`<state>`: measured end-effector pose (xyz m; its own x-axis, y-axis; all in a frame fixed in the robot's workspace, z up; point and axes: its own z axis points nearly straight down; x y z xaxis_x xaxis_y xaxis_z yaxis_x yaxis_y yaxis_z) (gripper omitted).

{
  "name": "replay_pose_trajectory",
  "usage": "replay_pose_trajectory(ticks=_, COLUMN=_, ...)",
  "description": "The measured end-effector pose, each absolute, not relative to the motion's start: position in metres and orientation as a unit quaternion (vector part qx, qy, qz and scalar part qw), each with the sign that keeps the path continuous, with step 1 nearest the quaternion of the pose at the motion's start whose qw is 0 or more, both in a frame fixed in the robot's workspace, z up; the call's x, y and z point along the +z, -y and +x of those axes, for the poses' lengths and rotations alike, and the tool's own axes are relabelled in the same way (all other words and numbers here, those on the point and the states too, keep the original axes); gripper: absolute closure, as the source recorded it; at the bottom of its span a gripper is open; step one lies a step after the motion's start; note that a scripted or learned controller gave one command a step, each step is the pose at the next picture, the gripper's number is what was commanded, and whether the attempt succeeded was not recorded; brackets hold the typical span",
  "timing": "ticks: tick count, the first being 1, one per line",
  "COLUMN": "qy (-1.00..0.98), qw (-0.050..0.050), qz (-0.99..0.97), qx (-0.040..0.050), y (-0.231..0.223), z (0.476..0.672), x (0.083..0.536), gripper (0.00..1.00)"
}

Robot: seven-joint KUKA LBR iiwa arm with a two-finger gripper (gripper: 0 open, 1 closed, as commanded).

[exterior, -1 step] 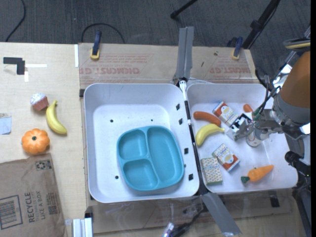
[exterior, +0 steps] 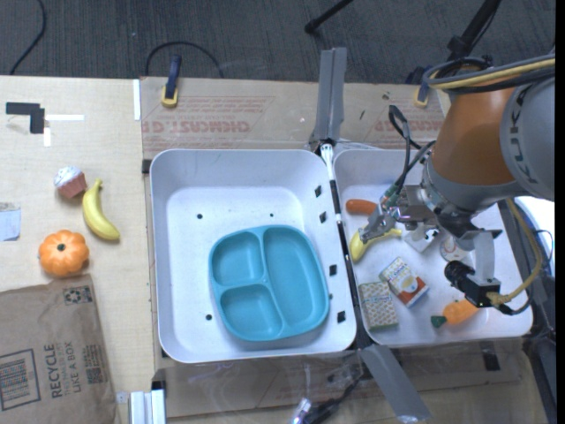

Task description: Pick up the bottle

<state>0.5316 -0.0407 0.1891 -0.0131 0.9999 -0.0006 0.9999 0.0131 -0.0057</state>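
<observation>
Nearest, at the lower left of the frame, a cardboard box (exterior: 44,352) printed RECYCLE is lying on the bench. Just past it the two white bins are sitting side by side, their inner walls touching down the middle.

The left bin (exterior: 177,237) is holding a teal divided plate (exterior: 265,283) towards its lower right. Bare floor is running along that bin's left and upper sides, so there is plenty of open room there.

The right bin (exterior: 346,168) is more crowded. Two small cartons (exterior: 393,291) are lying close together near its lower left corner, and an orange carrot (exterior: 459,312) is lying near the lower right edge beside a black cable. Further up, a yellow banana (exterior: 357,244) is resting against the left wall, with an orange sausage-like piece (exterior: 360,206) just above it.

The arm (exterior: 481,140) is reaching in from the right and covering most of the right bin's upper right half. Its gripper (exterior: 388,223) is hanging near the banana, close to the left wall. I cannot tell whether it is apart or together. I cannot pick out the bottle for certain; the arm is hiding much of that bin.

On the bench at the left, a small pumpkin (exterior: 64,253), a second banana (exterior: 99,212) and a cupcake (exterior: 70,182) are lying well apart from the bins. At the far edge a yellow clamp (exterior: 170,91) is gripping the bench.
</observation>
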Motion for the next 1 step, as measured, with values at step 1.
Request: replay_pose_trajectory(ticks=1, qy=0.721, qw=0.001, qz=-0.693, qx=0.0028, y=0.0039, z=0.5956, x=0.3332, gripper=0.0)
